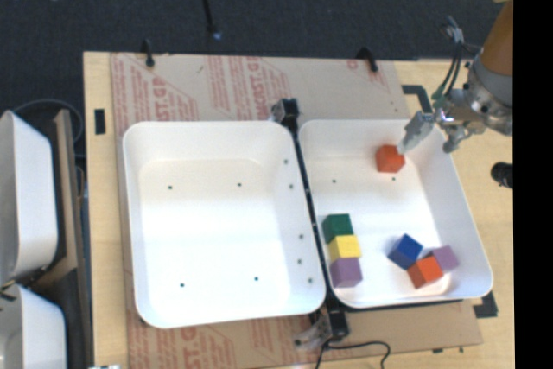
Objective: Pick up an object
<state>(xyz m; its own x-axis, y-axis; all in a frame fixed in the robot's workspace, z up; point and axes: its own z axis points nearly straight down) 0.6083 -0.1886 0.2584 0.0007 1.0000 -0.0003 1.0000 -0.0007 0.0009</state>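
We are hovering our gripper [435, 132], fingers spread and pinching nothing, just beside the orange block [390, 159] lying near the far wall of the right bin [467, 225], and we are risking nudging it away if one finger lands on top.

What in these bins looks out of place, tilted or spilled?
Nothing looks spilled or damaged. All the blocks lie inside the right bin. The orange block sits apart from the rest, near the gripper.
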